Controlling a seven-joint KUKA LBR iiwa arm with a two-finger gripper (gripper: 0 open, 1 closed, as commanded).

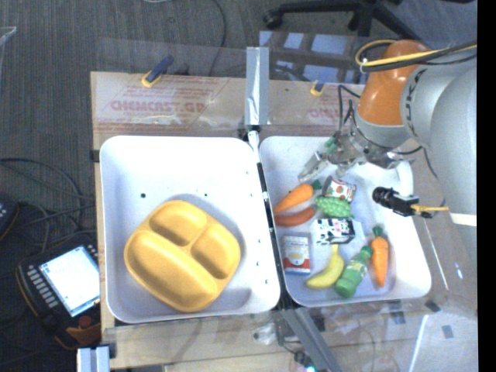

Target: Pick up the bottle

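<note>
Green bottle (354, 271) with what seems a pale cap lies tilted.

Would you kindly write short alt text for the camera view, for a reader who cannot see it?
The gripper hovers over the far end of the right bin, well short of the green bottle lying near its front edge between a banana and a carrot. The left bin holds a yellow compartment tray.

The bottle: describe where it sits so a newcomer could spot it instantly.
Look in the right-hand white bin, at its near edge. The bottle lies there tilted, between a banana and an upright carrot. It is the one green, clear-plastic item with a cap.
</note>
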